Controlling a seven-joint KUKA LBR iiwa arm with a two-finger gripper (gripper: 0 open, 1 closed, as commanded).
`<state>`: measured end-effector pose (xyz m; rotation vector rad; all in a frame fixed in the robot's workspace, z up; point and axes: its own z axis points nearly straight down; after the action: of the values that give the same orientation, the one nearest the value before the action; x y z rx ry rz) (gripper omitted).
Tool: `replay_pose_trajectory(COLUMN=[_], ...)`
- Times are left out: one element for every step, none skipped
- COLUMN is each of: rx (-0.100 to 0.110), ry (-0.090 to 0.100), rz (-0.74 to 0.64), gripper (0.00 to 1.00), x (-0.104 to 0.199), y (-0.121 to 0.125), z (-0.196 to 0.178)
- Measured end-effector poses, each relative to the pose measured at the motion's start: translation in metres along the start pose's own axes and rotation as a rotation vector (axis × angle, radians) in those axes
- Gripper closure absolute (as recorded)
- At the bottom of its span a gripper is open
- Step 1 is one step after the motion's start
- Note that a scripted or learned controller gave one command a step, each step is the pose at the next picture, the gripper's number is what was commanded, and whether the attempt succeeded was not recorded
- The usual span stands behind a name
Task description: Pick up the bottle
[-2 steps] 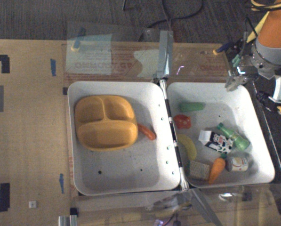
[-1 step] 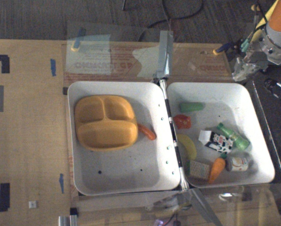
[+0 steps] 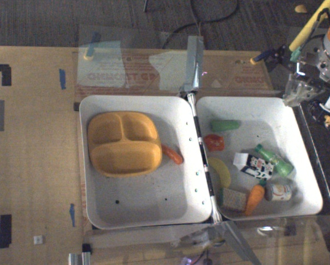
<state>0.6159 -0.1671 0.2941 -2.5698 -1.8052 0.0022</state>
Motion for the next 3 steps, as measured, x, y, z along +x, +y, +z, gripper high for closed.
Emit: replay_pose_trajectory(rx=[0.001, 0.001, 0.003], ry=[0.000, 0.001, 0.001], rz=[0.089, 0.111, 0.374], gripper=[1.00, 1.00, 1.00], x=[0.005, -0.014, -0.039], y=[-0.021, -0.098, -0.132], z=[0.004, -0.015, -0.005])
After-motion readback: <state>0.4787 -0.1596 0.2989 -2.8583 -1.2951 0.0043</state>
